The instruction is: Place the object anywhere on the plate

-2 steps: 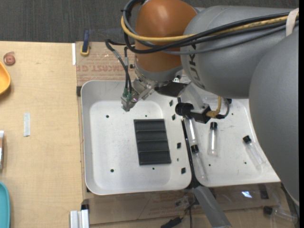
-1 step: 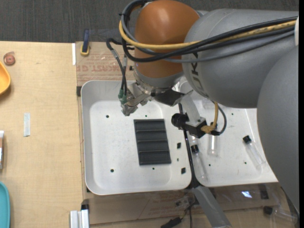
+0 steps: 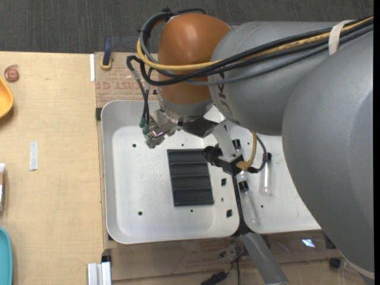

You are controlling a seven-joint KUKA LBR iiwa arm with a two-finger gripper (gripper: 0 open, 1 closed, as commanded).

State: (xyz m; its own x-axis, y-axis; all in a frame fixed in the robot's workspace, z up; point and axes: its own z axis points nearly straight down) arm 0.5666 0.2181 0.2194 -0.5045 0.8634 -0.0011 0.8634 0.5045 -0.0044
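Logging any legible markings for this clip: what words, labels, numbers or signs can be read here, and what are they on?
Red printed letters run along the cardboard strip above the left bin, upside down and partly hidden by the arm: too blurred and cut off to read reliably.
The black ribbed object in the left bin bears no readable text.
The grey arm and its orange band bear no readable label.

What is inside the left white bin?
A dark ribbed rectangular object lies flat on the left white bin's floor. The arm covers the bin's upper right part, so anything there is hidden.
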